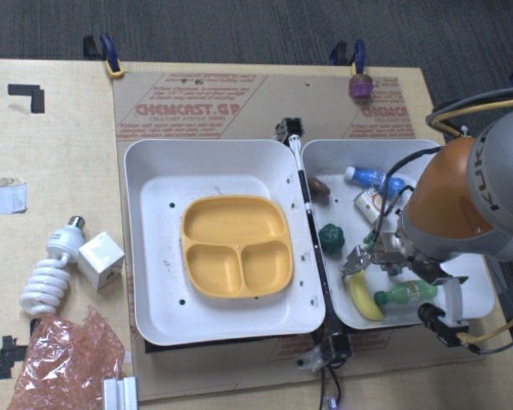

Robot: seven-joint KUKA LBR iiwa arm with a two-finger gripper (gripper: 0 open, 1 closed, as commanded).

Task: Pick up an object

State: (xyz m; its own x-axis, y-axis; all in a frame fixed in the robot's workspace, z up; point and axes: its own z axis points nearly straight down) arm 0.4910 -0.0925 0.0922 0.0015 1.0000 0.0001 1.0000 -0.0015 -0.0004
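- The grey arm with its orange band [449, 199] is being reached into the right bin [325, 156] from the right.
- The pincer [365, 259] is being held low inside that bin, just above the top end of a banana [363, 297]; whether it is wide or narrow cannot be told.
- Nothing is being seen gripped in it.
- A green bottle [406, 295], a dark green object [331, 237], a blue-capped bottle [365, 177] and a brown item [318, 188] are being kept in the same bin.
- A yellow 3-compartment tray [237, 246] is being carried in the left bin [145, 229].
- A spiral light bulb [51, 272], a white cube [101, 260] and crumpled pink plastic [64, 361] are lying on the surface [51, 161], left of the bins.
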